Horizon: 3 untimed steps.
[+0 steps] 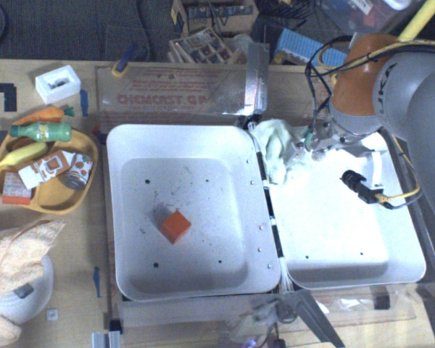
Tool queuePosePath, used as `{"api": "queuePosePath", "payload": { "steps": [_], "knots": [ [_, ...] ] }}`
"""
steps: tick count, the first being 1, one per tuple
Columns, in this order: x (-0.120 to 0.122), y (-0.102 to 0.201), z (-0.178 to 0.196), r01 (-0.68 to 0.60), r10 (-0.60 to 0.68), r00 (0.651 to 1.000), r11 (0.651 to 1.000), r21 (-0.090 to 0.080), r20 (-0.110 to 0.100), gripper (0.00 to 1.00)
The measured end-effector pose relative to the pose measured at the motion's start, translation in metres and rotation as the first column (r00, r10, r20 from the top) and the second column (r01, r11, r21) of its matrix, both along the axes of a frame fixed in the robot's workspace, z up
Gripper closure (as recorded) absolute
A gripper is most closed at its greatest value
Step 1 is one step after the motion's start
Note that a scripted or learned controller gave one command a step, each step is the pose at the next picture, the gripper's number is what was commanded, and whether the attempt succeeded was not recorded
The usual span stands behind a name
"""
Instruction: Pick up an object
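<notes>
An orange cube (175, 226) lies in the left bin (130, 151), a little below and left of its middle. A crumpled pale green cloth (275, 147) is bunched in the far left corner of the right bin (348, 267). The grey arm with its orange band reaches in from the upper right. My gripper (304, 148) hangs low over that corner, right at the cloth's right edge. Glare on the bright bin floor washes out the gripper's tip, so I cannot tell whether it touches the cloth.
A black connector and yellow cable (362, 185) dangle from the arm over the right bin. A wooden bowl of toy food (43, 169) sits left of the bins, a beige cloth (18, 267) below it. A clear plastic sheet (174, 93) lies behind the left bin.
</notes>
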<state>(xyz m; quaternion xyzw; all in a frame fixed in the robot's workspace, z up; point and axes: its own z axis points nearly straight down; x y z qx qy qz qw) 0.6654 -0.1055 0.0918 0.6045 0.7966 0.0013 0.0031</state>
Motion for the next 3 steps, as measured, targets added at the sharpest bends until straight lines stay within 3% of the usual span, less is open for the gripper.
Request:
{"api": "queuePosePath", "payload": {
  "steps": [2,3],
  "knots": [
    [0.000,0.000,0.000,0.000,0.000,1.000,1.000,0.000,0.000,0.00],
    [0.001,0.000,0.011,-0.001,0.001,1.000,1.000,-0.001,0.003,1.00]
  ]
}}
